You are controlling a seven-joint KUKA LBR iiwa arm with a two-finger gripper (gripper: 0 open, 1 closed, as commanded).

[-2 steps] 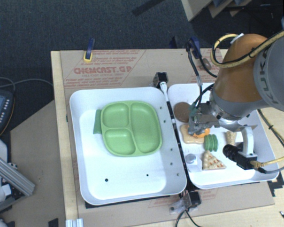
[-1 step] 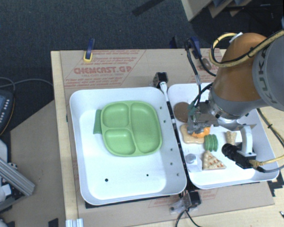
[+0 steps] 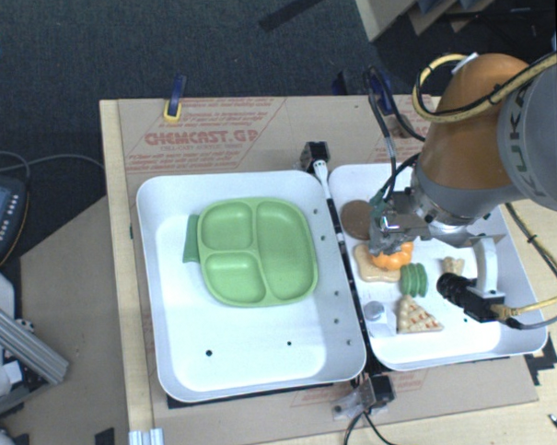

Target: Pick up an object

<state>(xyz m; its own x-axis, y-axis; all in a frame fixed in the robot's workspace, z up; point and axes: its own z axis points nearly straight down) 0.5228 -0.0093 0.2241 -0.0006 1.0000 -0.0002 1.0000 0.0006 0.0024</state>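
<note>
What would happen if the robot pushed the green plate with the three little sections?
The green plate would probably slide rather than roll, since it lies flat on the smooth floor of the left bin. It looks like moulded plastic, so likely stiff and fairly light. Its low, wide shape makes tipping unlikely, though its rounded rim may be hard to grip.

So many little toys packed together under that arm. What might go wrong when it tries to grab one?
The gripper is low over the orange toy, which rests on a pale flat piece. It might lift both, or neither. The green toy and the waffle wedge lie close by, so they may get shoved. The right bin wall also looks near.
</note>
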